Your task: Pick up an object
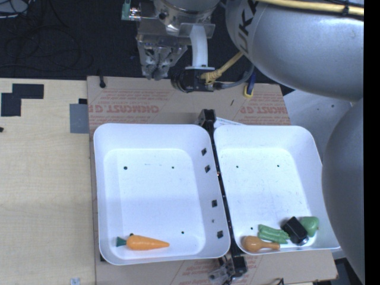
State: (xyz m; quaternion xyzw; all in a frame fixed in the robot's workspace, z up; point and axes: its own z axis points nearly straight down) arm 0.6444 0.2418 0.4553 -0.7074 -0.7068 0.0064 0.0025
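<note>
Grey arm up high, toys down low in the bins

Grey and shiny, the big arm (297, 40) comes in from the right and bends across the top, well above both bins, and we see its gripper (157, 70) hanging past the far edge of the brown cardboard (178, 103), touching nothing; we cannot tell how it stands, and we see nothing in it. We spot an orange carrot (145, 242) lying flat near the front wall of the left bin (101, 159). We find the other toys bunched in the front corner of the right bin (309, 144): a tan pear-shaped toy (258, 244), a green bean pod (273, 233), a black block (295, 230) and a green lump (310, 223) just beside it.
</note>
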